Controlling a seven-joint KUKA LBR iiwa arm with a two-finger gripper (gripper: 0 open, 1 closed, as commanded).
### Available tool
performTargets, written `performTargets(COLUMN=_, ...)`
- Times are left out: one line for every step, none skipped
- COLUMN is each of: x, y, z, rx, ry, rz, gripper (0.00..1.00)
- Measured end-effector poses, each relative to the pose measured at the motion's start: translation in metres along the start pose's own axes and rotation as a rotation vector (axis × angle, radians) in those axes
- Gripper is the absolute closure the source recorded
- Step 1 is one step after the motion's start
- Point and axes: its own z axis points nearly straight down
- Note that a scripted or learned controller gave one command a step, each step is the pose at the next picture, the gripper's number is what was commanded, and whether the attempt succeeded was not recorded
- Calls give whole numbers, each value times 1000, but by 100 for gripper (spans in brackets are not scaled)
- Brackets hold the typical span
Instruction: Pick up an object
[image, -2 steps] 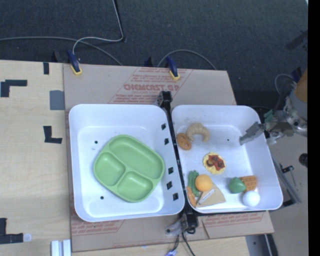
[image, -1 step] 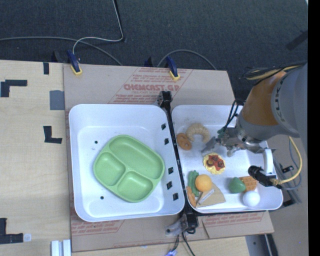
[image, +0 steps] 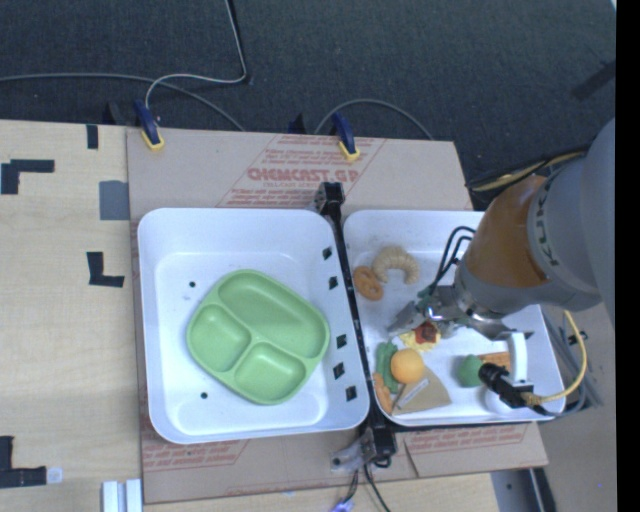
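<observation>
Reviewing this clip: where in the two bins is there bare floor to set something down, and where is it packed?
Left bin: bare floor rings the green plate, widest along the far wall. Right bin: a bare strip lies along the far wall, behind the croissant. Its near half is crowded: orange ball, green piece and the gripper.

Robotics lab, clamped cardboard (image: 300, 175), cables (image: 200, 80), test bins (image: 160, 300)

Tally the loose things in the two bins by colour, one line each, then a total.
Green: 2, the plate in the left bin and a small green piece in the right bin
Orange: 2, the ball and a round piece
Tan: 2, the croissant and the wedge
Total: 6
</observation>
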Motion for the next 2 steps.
performTargets(x=0, y=0, z=-10, rx=-1, ry=-1, rz=0, gripper=100)
performTargets(x=70, y=24, z=-103, rx=3, ry=2, rz=-2, gripper=100)
